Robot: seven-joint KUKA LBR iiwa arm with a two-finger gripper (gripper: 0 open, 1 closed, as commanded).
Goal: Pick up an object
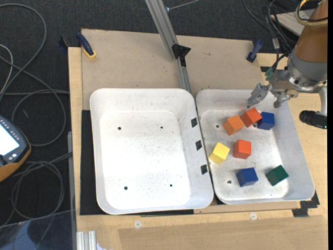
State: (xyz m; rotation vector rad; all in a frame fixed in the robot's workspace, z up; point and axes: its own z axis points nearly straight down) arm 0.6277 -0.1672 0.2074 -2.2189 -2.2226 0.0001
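Observation:
The right bin (296, 155) holds several small blocks: an orange block (233, 124), a darker orange-red block (252, 116), a blue block (266, 121), a yellow block (219, 153), another orange-red block (242, 149), a second blue block (246, 176) and a dark green block (277, 175). My gripper (270, 97) hangs over the far edge of the right bin, just above and behind the orange-red and blue blocks. Its two fingers are spread apart with nothing between them.
The left bin (104, 108) lies beside the right one, with black clips along the shared edge. A grey metal pole (166, 30) slants up from the bench's back. Blue clamps (86, 45) hold the bench's far corners. Cables lie on the floor at left.

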